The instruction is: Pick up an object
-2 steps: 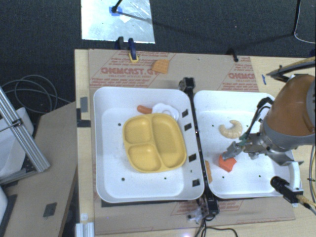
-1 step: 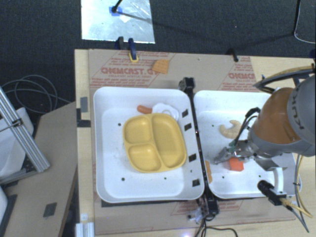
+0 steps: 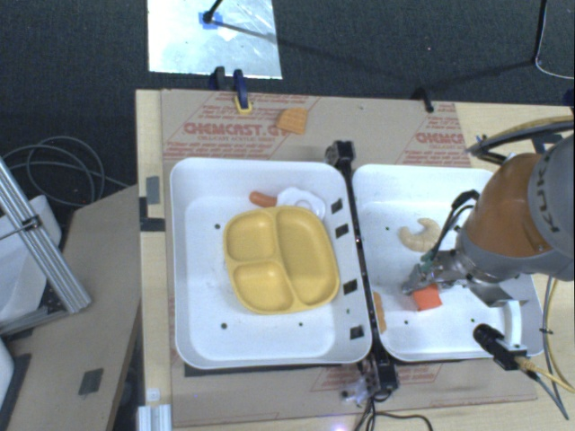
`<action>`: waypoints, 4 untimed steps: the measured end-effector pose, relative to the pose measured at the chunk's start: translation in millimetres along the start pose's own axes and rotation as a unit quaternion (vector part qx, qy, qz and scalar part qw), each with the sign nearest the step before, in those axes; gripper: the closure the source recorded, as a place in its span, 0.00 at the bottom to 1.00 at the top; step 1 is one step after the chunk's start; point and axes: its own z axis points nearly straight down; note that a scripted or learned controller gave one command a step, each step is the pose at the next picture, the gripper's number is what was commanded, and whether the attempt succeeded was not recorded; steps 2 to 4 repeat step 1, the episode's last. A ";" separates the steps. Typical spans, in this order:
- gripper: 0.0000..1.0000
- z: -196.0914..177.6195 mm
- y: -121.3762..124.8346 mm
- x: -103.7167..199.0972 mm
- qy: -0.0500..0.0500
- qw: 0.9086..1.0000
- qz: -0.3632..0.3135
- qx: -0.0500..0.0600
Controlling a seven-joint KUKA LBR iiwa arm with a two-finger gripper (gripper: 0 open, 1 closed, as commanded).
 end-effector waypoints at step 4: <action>1.00 -94.6 60.4 61.7 0.002 1.000 -0.006 -0.005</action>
